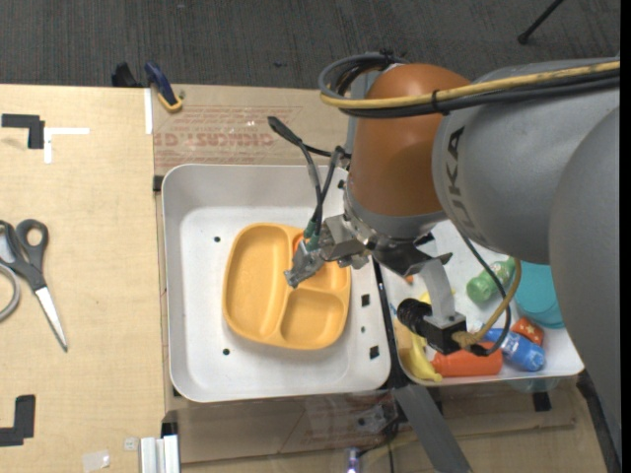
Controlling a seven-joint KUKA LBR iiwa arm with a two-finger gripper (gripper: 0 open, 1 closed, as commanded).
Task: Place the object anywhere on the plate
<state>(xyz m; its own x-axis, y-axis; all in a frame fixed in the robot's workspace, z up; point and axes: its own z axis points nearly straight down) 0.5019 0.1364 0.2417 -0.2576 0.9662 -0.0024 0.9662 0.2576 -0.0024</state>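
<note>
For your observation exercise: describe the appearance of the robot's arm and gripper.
The arm is bulky and grey, with a glossy orange band above the wrist and dark lettering on its casing. Black cables loop around it. The gripper is small, metallic grey.

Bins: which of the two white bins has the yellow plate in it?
The left bin holds the yellow plate, with the gripper above the plate's right side. The right bin instead holds a jumble of small colourful things.

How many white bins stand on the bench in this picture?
2. The left shallow white bin holds the yellow divided plastic plate; the right shallow white bin, partly hidden by the grey arm, holds small items.
</note>
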